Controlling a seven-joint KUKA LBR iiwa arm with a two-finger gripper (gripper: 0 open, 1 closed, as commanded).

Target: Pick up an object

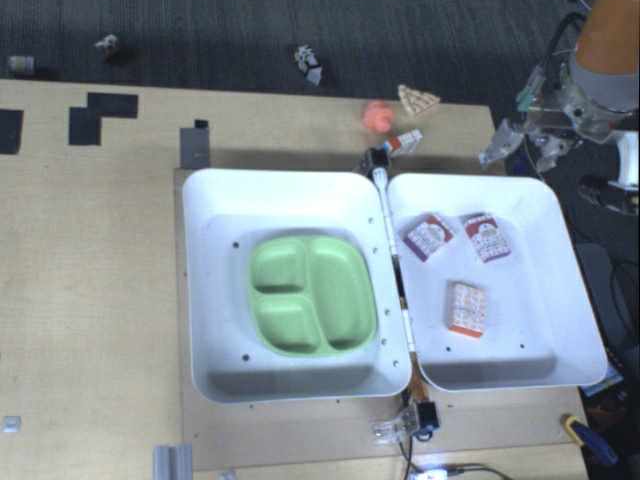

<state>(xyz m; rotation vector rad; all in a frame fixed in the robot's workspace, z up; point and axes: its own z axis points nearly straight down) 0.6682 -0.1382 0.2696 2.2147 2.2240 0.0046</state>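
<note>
So the arm is parked up at the top right corner, outside the bins, with the gripper hanging just past the far rim of the right bin. Honestly can't tell how the gripper is set from here, it's a small blurry tangle of metal against the dark floor, and I see nothing held in it.

The pickable stuff is all in the right bin: three small packets, lying flat and apart from each other. Two reddish ones sit near the far side, the left packet and the right packet, and an orange-and-white packet lies closer to the middle. Being spread out like that probably makes them easier targets, no neighbours to bump.

The left bin has a green divided tray in it, likely the drop spot. A pink ball and other bits sit on the bench beyond the bins.

My guess: the pick hasn't started yet.
</note>
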